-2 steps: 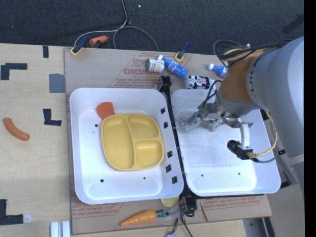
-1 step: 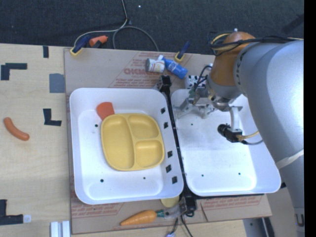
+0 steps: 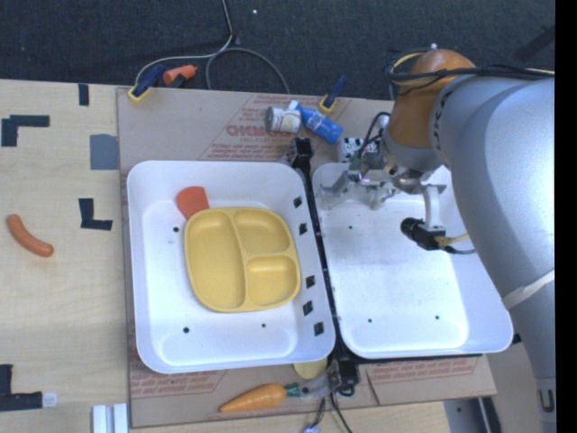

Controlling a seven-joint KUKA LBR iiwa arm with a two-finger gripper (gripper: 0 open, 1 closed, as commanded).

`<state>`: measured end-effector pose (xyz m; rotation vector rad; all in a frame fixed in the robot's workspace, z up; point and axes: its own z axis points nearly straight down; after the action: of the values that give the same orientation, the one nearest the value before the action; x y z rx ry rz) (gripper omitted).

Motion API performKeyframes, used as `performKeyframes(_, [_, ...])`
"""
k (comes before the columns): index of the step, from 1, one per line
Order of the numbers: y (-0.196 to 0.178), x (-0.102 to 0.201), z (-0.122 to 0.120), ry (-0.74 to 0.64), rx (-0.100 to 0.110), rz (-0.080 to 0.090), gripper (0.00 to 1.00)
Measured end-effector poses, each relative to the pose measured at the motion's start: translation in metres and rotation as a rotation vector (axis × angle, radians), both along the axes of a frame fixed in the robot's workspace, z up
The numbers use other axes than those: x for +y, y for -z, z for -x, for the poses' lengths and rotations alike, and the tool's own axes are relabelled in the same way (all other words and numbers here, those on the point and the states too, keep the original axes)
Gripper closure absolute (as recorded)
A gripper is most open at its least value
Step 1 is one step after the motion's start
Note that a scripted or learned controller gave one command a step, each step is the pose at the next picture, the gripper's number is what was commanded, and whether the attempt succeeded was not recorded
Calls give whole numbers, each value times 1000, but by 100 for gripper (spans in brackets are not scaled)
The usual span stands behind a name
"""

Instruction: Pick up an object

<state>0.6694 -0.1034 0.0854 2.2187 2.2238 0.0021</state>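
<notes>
My arm (image 3: pixel 505 161) comes in from the right, a smooth grey shell with a glossy orange band (image 3: pixel 424 97) above the wrist. My gripper (image 3: pixel 374 183) sits low over the far left corner of the right bin (image 3: pixel 406 332), a tangle of metal and cable from this angle, and I cannot tell how my jaws stand or whether anything lies between them.

Both bins are shallow white plastic with rounded corners and a few small dark specks on the floor. The left bin (image 3: pixel 153 332) holds a yellow tray (image 3: pixel 242 258), matte and softly moulded, split into three compartments (one long one on the left, two smaller ones on the right). Touching its far left corner is an orange block (image 3: pixel 191 200), flat-faced and roughly square.

The bins rest on a brown cardboard sheet (image 3: pixel 171 124) printed with faint red lettering that I cannot read at this slant. On it, beyond the bins, lies a blue and white bottle (image 3: pixel 305 120) on its side; its label is too small to make out. A plastic carrot (image 3: pixel 257 398), tapered with a green stub, lies at the near edge of the cardboard. Well to the left, on the pale wooden bench (image 3: pixel 54 332) marked with black tape shapes, lies a smooth reddish sausage (image 3: pixel 30 235).
</notes>
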Motion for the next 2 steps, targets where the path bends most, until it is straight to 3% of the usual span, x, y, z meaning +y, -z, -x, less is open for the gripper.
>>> performKeyframes(1, [-10, 0, 0, -1, -1, 3, 100])
performKeyframes(2, [-105, 73, 48, -5, -3, -3, 100])
